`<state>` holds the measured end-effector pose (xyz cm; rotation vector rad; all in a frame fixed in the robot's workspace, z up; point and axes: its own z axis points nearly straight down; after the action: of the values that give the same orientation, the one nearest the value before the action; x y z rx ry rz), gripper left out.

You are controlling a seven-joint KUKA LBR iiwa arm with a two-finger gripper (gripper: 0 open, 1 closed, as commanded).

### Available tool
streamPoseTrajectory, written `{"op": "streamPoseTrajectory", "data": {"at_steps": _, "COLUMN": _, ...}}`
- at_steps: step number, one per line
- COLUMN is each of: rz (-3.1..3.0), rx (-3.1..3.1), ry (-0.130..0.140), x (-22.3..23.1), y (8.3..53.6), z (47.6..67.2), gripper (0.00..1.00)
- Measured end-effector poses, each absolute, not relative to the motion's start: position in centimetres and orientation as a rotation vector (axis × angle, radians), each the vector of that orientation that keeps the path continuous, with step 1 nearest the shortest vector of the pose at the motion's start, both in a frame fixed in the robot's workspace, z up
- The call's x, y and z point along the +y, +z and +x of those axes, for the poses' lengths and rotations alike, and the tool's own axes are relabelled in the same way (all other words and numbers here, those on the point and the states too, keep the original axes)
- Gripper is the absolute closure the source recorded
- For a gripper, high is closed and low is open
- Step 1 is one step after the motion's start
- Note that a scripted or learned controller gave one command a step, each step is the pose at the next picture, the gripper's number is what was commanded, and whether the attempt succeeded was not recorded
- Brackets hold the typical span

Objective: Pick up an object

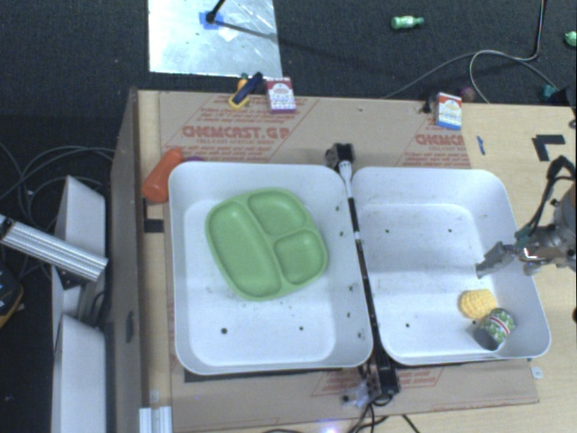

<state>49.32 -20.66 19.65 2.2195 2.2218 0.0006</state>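
Claw (498, 258) sits at the right rim of the right bin (424, 197), low over the bin floor, nothing visibly gripped; can't tell if it's released or clenched. Yellow corn toy (476, 303) lies in that bin's near-right corner, just below the claw and apart from it. A small green-and-grey can (494, 327) touches the corn on its near side. Left of that bin: the left bin (261, 336) with a green divided plate (266, 242).

Lying in right bin's near right corner: yellow corn cob (477, 303), touching small greenish can (494, 327) tipped beside it.
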Motion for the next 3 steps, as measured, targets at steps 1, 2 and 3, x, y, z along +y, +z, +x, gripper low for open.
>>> {"op": "streamPoseTrajectory", "data": {"at_steps": 1, "rz": 2.219, "rx": 2.22, "ry": 0.002, "x": -20.7, "y": 8.5, "z": 48.7, "gripper": 0.0}}
{"op": "streamPoseTrajectory", "data": {"at_steps": 2, "rz": 2.218, "rx": 2.22, "ry": 0.003, "x": -20.7, "y": 9.5, "z": 48.8, "gripper": 1.0}}
{"op": "streamPoseTrajectory", "data": {"at_steps": 3, "rz": 2.215, "rx": 2.223, "ry": 0.002, "x": -20.6, "y": 14.6, "z": 53.9, "gripper": 1.0}}
